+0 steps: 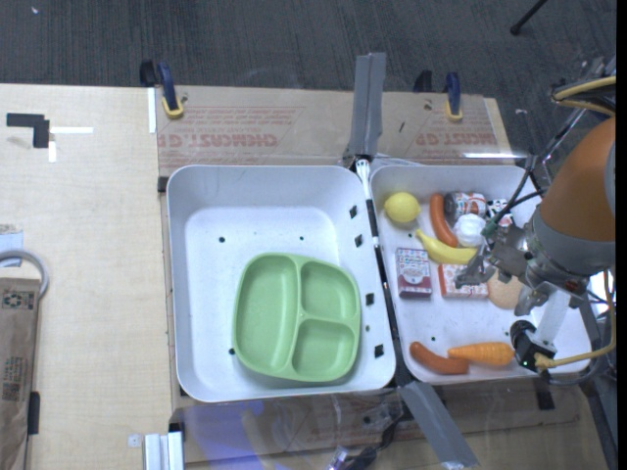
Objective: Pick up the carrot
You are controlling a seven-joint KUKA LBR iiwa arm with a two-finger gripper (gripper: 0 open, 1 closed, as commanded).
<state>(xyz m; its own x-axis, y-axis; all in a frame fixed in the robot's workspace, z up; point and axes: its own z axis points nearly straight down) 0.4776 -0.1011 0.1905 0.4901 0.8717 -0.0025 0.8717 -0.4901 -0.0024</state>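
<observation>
Red lettering on the cardboard sheet (294, 125), up and well left of the gripper (480, 267), reads upside down, apparently "CHEMCAST GP". Other labels are too small to read.

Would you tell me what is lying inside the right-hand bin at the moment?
The right bin holds a carrot, two hot dogs, a lemon, a banana and small cartons. The arm covers its right part.

fixed overhead camera, slanted down, both bins (196, 262) in frame, arm (588, 204) entering right
</observation>
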